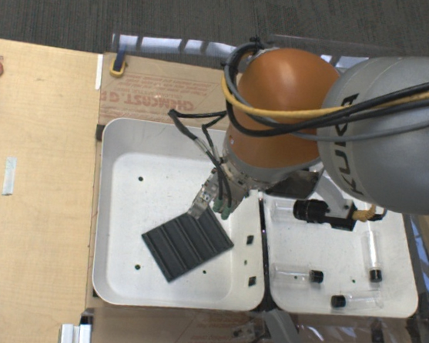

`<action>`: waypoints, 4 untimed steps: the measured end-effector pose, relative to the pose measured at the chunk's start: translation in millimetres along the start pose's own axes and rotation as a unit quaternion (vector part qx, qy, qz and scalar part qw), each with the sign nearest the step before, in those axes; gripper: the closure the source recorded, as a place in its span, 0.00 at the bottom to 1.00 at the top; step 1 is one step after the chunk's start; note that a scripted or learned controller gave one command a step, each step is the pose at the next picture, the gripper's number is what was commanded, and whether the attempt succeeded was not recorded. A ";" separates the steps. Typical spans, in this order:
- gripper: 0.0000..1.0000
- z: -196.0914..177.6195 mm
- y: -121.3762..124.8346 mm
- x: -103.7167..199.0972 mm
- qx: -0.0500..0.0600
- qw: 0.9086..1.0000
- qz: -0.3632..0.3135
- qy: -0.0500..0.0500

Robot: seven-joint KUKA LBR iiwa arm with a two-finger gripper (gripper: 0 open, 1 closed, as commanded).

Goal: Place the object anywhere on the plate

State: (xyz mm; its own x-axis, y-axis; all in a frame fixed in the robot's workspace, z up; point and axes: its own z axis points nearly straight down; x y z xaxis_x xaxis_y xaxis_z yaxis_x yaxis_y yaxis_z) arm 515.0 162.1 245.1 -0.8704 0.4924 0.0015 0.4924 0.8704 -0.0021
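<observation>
Dark ribbed plate (187,246) lies tilted in the left bin (118,194), gripper (212,203) at its upper corner, we can't tell jaw state or any held object, so we risk a release missing onto bare bin floor.

The plate (186,245) below my reach is a dark grey, flat, roughly square slab with parallel ridges running along its top. It lies flat on the white floor of the left bin (116,217), slightly left of the frame's centre and a little below it, turned so 1 corner points toward the lower edge of the frame. Its upper corner sits right under my wrist.
</observation>
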 end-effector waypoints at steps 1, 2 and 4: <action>1.00 -93.3 -32.9 -6.2 -0.001 0.996 -0.089 -0.002; 1.00 -147.8 -62.2 6.0 -0.002 0.977 -0.211 -0.003; 1.00 -40.5 -53.9 -5.5 -0.001 0.871 -0.491 -0.001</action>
